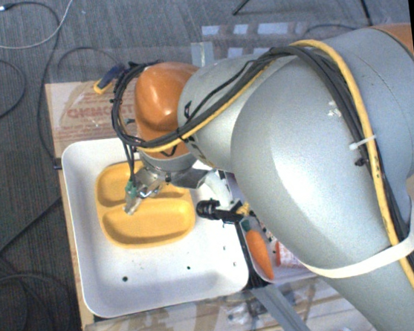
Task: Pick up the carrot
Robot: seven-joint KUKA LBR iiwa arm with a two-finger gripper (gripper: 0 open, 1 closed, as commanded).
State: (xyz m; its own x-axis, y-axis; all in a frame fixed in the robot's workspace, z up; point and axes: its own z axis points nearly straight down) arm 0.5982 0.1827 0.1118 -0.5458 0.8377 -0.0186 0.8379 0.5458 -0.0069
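Gripper (133, 200) low over the left bin (102, 286), carrot (259, 258) off in the right bin.

The grey arm (319, 162) sweeps in from three o'clock and covers most of the right bin (256, 276); its orange band (158, 99) sits at about twelve o'clock of the left bin. The gripper tips point down at the seam between two yellow bread-like pieces (150, 222) lying side by side in the upper part of the left bin; the tips look close together with nothing visibly between them, though how far the jaws stand apart I cannot tell. The carrot lies at roughly four o'clock from the tips, across the wall between the bins, well apart from them and partly tucked under the arm's body. Black cables (123, 122) loop along the wrist.
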